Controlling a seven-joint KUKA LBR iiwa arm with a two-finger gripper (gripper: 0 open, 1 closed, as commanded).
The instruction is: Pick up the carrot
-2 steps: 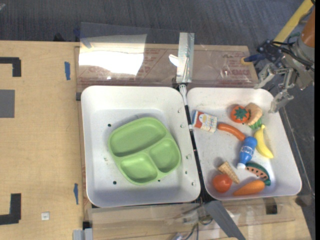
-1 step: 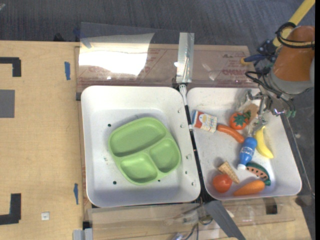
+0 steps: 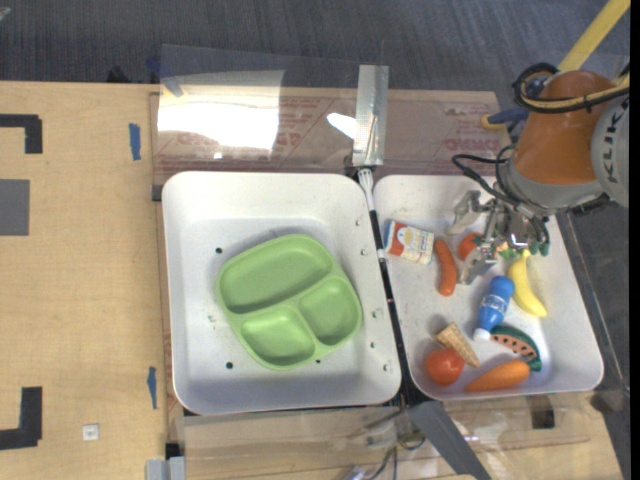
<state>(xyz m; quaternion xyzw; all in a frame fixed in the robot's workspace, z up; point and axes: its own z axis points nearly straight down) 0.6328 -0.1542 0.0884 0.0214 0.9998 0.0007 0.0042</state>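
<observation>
carrot [image 3: 496,375] lying flat near the front edge of the right bin [image 3: 585,363], long axis roughly left to right, thick end just beside the tomato [image 3: 444,366], thin end under or against the melon slice [image 3: 517,346]. likely a light, stiff plastic toy with a smooth, rounded skin, so prone to roll or squirt out of a pinch. best taken across the thick middle, fingers closing across the short axis and clear of both neighbours. little room on either side, with the cone [image 3: 459,342] just behind and the bin wall in front.

gripper [image 3: 492,236] up near the back of the same bin, well apart from the carrot, hanging over a small orange piece [image 3: 470,245] and beside the banana [image 3: 525,283]. can't tell how far the fingers stand apart: metal parts, cables and toys run together there. nothing clearly held.

hard to make out what that orange piece below the gripper is. carrot's thin end partly covered by the melon slice, so full length unclear. top of arm cut off at the right edge. bottle [image 3: 492,305], sausage [image 3: 445,267] and carton [image 3: 410,242] lying between gripper and carrot. green tray [image 3: 288,301] alone in the left bin [image 3: 190,268].
</observation>
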